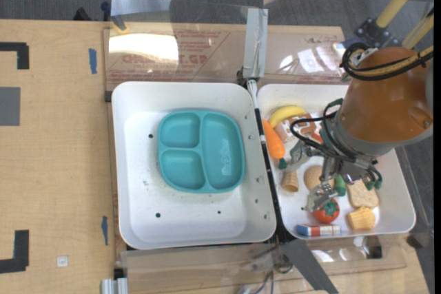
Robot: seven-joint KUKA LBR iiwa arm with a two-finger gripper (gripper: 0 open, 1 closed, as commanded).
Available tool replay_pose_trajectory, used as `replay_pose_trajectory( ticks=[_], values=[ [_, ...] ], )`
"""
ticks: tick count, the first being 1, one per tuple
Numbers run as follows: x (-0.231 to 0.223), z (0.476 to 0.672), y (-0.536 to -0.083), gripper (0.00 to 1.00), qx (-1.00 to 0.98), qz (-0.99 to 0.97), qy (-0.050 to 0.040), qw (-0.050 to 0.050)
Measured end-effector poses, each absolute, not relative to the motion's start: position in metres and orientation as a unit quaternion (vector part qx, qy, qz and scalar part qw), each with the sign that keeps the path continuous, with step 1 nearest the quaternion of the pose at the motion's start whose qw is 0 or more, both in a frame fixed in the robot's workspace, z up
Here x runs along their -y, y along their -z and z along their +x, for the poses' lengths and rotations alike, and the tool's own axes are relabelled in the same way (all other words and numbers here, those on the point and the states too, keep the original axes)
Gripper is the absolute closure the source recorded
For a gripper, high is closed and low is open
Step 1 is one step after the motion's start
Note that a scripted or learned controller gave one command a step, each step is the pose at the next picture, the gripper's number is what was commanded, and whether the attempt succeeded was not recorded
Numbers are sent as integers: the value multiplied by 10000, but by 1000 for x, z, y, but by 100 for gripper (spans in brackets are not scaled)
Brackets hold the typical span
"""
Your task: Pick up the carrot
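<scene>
Gripper [322, 197]: low in the right bin [403, 213], just above a tomato [328, 211]; whether it is wide, narrow or holding anything cannot be told from this angle. Arm [382, 103]: grey with an orange band, reaching in over the bin's right half. Carrot [275, 143]: orange, lying near the bin's left wall, apart from the gripper, just below a banana [286, 113]. Nearby items: ice-cream cone [290, 180], bread slice [363, 195], cheese wedge [362, 219], tube [318, 231] along the front wall. Left bin [134, 169]: holds a teal divided plate [202, 151].
</scene>
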State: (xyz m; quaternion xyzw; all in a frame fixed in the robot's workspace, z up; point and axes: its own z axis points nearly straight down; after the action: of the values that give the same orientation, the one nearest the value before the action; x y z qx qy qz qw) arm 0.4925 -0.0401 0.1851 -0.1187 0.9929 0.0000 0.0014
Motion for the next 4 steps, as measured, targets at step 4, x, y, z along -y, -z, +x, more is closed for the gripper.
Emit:
replay_pose_trajectory(
  ticks=[4],
  values=[
    [4,551,-185,0,-9998,-180,-2,12]
  ],
)
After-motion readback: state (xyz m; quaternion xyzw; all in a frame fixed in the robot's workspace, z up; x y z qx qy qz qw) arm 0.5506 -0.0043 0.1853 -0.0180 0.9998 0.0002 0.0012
